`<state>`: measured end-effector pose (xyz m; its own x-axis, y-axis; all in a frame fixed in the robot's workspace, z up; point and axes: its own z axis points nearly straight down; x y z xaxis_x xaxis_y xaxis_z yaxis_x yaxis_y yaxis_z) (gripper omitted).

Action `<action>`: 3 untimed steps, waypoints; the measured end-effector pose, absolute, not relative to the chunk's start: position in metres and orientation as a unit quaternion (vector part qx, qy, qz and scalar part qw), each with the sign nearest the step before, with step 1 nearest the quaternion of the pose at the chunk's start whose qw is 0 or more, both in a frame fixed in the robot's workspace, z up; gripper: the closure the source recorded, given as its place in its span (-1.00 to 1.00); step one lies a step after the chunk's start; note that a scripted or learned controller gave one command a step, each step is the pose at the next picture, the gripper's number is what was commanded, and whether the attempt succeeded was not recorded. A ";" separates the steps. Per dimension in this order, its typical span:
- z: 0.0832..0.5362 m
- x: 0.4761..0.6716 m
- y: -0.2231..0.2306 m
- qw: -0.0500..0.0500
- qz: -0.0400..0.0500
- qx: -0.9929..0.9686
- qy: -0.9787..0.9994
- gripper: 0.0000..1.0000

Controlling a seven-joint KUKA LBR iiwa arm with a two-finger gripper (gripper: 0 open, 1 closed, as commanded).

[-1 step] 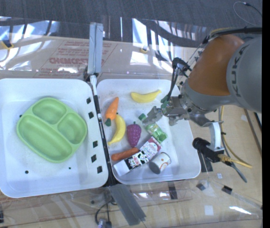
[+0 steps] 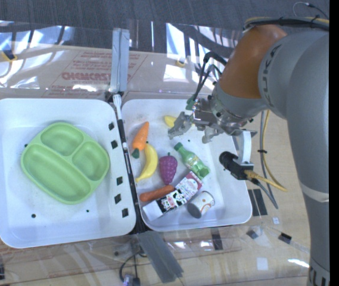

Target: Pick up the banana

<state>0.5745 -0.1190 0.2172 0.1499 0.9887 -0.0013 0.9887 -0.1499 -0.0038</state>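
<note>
Meanwhile, banana (image 2: 148,163) lies in right bin (image 2: 240,202) among toys.

This was a robotics lab. A grey industrial arm (image 2: 288,70) with an orange band and loose cables (image 2: 264,171) reached over a desk (image 2: 288,219) that carried two shallow white bins (image 2: 2,219), one stocked with toy food (image 2: 168,167). Clear panels (image 2: 56,52) fenced the bins, and tape markers (image 2: 258,200) dotted the desk.
</note>
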 end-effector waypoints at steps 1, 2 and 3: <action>0.223 0.657 -0.121 0.001 0.001 -0.725 -0.688 -1.00; 0.231 0.657 -0.123 0.000 0.001 -0.676 -0.737 -1.00; 0.103 0.655 -0.141 0.005 0.003 -0.654 -0.756 -1.00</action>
